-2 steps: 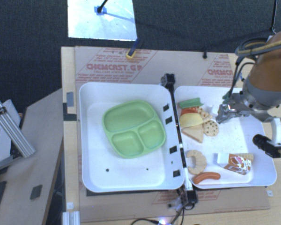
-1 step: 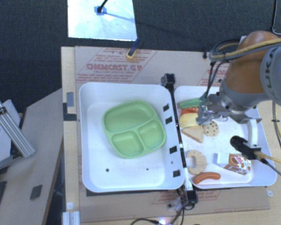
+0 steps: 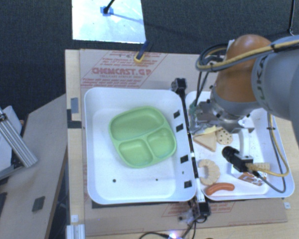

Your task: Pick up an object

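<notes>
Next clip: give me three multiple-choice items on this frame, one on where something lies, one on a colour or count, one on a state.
1. Where does the divided plate lie?
A. in the left bin
B. in the right bin
C. on the cardboard behind the bins

2. What colour is the divided plate?
A. blue
B. light green
C. red

3. How does the sausage-shaped toy lie?
A. standing on end against the bin wall
B. stacked on the divided plate
C. flat on the floor of the right bin, near its front edge

Answers:
1 A, since the plate sits in the middle of the left bin's white floor.
2 B, the plate is pale green all over.
3 C, it rests lengthwise by the front rim, just below the ring-shaped cracker.
</notes>
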